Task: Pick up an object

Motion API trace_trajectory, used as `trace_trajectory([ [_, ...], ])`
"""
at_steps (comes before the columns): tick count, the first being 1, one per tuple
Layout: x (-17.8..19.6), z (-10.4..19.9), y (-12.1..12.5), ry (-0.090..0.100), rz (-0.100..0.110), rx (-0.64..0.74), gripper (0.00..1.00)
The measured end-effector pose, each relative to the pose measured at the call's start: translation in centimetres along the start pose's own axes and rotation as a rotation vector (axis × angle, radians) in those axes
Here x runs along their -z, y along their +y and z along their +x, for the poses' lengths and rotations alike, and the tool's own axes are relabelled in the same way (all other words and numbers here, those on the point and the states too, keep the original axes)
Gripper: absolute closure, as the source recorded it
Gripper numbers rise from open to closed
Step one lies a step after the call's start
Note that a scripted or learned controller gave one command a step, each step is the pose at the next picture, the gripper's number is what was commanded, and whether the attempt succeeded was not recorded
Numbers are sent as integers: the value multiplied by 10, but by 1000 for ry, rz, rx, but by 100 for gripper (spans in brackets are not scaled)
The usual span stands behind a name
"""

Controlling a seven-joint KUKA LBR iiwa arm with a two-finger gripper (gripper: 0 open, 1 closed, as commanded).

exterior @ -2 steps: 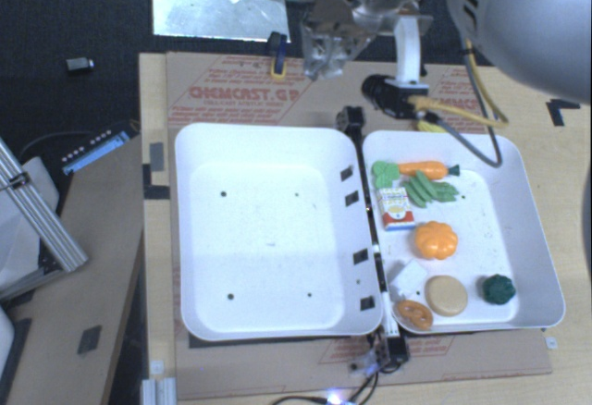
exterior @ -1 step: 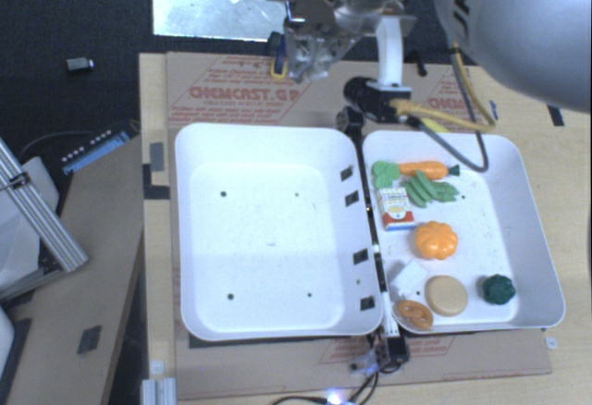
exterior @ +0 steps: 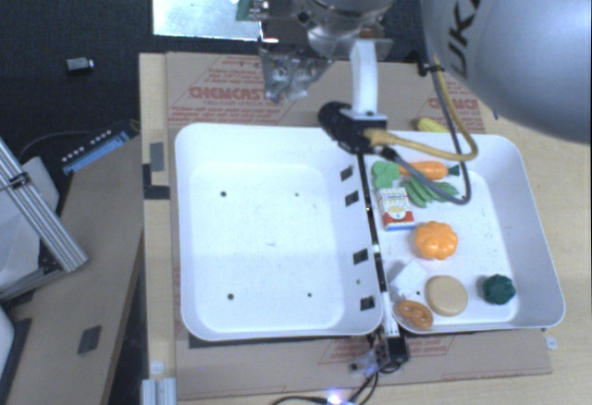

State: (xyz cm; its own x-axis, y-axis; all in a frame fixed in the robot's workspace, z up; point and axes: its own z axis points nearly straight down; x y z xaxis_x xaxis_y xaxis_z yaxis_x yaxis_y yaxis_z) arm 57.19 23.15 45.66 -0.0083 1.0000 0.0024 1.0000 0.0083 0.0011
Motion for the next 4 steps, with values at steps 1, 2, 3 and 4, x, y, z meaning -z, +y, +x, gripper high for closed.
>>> trace_trajectory([
  [1,34,4,-50,1,-2,-1,100],
  [2,6,-47,-83,-3,3,-10,100],
  [3,16,-15,-86,0,-1,-2,100],
  [4,-16,-94,-86,-4,2,-15,100],
])
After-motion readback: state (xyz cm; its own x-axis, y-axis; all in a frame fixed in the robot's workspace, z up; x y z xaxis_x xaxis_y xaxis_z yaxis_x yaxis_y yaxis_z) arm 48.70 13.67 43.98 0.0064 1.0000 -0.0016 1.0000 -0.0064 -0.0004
